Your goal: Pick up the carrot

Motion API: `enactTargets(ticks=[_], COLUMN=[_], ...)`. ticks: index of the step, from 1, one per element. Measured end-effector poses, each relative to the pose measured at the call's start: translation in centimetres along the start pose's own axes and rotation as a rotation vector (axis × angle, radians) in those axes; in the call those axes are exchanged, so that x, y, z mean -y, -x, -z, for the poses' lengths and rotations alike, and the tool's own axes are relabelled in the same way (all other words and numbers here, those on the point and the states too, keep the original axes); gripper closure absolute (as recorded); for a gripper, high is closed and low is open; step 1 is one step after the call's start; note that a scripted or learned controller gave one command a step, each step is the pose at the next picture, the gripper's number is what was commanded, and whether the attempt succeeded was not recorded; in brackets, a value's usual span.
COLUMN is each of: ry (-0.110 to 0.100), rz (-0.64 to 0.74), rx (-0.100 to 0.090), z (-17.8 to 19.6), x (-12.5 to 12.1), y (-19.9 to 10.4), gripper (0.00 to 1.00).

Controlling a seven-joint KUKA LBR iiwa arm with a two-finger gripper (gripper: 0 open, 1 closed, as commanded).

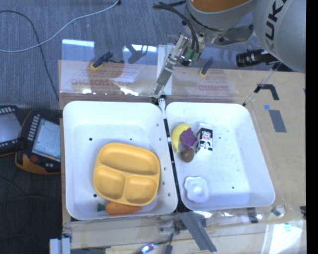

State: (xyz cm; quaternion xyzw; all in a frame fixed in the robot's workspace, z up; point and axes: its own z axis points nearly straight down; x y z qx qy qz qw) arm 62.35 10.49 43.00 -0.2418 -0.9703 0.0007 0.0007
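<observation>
1. Because the arm (233,15) reaches in from the right and hangs high over the bench's far edge, both bins lie open to the camera; nothing of the arm is over either one.
2. Left bin (79,129): shallow, white, sharing its right wall with the other bin. It carries the yellow tray and the carrot.
3. Right bin (248,163): same build. Its contents sit toward the wall shared with the left bin, its right half bare.
4. Yellow tray (127,173): three compartments, flat, toward the near edge of the left bin.
5. Carrot (120,209): orange, green stub at its left end, lying lengthwise along the left bin's near wall, tucked against the tray's near rim and possibly part under it. Judgement: a tight spot, with wall and tray crowding any approach.
6. Right bin, small things: a yellow and purple toy (183,136), a small black-and-white carton (205,140) just beside it, a brown lump (187,155) at the toy's near side, a white piece (196,189) near the near wall.
7. Gripper (160,92): slanted down-left, tip above the far end of the shared wall, well apart from the carrot. Holds nothing visible; its opening I cannot tell.
</observation>
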Motion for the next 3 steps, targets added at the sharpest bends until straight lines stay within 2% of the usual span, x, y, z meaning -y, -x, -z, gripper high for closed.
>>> enactTargets(ticks=[1, 2, 3], ry=[-0.001, 0.000, 0.000], rz=[0.104, 0.300, 0.456], rx=[0.003, 0.003, 0.002], z=[0.1, 0.2, 0.2], x=[-0.2, 1.2, 1.1], y=[2.3, 4.7, 4.4], gripper=[0.00, 0.00, 0.00])
